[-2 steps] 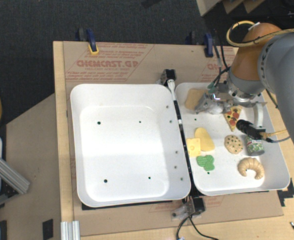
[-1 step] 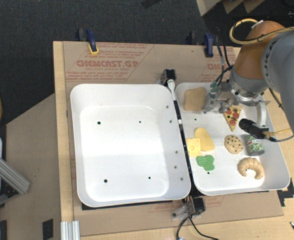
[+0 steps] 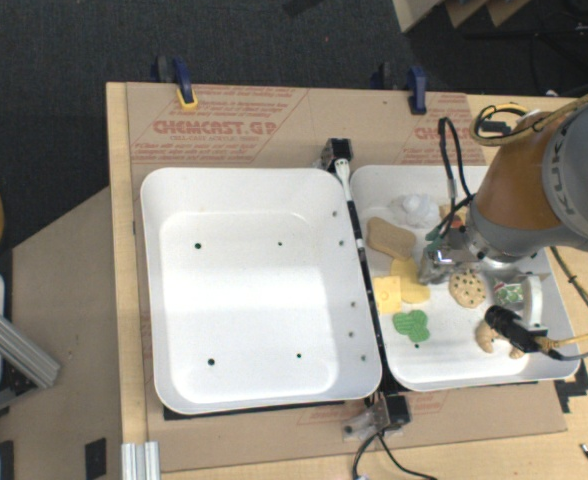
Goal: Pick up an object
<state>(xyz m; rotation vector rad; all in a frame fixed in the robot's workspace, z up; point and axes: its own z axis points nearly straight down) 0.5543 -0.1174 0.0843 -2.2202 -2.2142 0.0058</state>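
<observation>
Arm hovering low over the right bin, jaws hidden, grip impossible to call. Yellow piece sits at nine o'clock; drop straight, avoid the cookie.

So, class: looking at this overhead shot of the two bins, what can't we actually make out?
- Gripper: the wrist covers it from above, so open or shut is unreadable.
- Right bin: the arm hides part of its floor.
- Green-printed item: half under the wrist, too small to identify.
- Pale lump: blends into the white bin.
</observation>
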